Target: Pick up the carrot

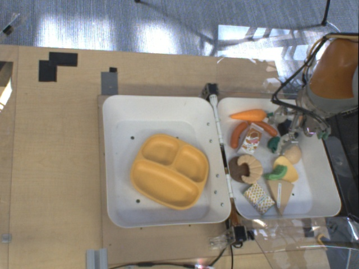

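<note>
Gripper [293, 129] hangs over right bin [331, 203]; fingers blurred by cables, can't tell if wide or narrow. Carrot [248, 115] lies just left of gripper, apart from it, long axis roughly left-right, tip pointing left, greens toward gripper.

orange tapered toy carrot with green top [248, 115] | lying flat, tip pointing left | far end of right white bin [331, 198]

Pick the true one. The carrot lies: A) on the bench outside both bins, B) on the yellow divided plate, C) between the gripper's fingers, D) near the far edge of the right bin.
D: the carrot lies in the right bin near its far edge, above the other toy foods.
</note>
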Available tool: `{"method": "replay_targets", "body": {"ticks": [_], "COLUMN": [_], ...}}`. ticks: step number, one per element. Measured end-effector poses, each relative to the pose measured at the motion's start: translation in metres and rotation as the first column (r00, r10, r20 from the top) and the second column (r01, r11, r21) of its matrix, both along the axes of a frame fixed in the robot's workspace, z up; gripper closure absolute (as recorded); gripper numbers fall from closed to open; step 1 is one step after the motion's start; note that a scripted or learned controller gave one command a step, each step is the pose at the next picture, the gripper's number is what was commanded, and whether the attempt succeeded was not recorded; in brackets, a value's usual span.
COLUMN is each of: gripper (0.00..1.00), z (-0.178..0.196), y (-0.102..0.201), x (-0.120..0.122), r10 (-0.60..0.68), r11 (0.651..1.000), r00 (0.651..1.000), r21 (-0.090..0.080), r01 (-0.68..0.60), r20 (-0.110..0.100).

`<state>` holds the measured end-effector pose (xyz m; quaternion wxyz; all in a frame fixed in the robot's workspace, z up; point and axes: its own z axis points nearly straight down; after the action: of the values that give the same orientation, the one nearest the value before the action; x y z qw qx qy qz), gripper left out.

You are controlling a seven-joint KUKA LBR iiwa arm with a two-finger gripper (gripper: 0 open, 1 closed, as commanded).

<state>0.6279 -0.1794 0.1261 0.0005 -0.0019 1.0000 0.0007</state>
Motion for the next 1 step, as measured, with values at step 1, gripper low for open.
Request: {"method": "replay_targets", "body": {"ticks": [1], "gripper": [0.0], "z": [-0.034], "y": [-0.0179], "x": [-0.0403], "r10": [0.183], "r11": [0.983], "r00": [0.983], "r21": [-0.007], "r01": [-0.182], "r20": [0.016]}}
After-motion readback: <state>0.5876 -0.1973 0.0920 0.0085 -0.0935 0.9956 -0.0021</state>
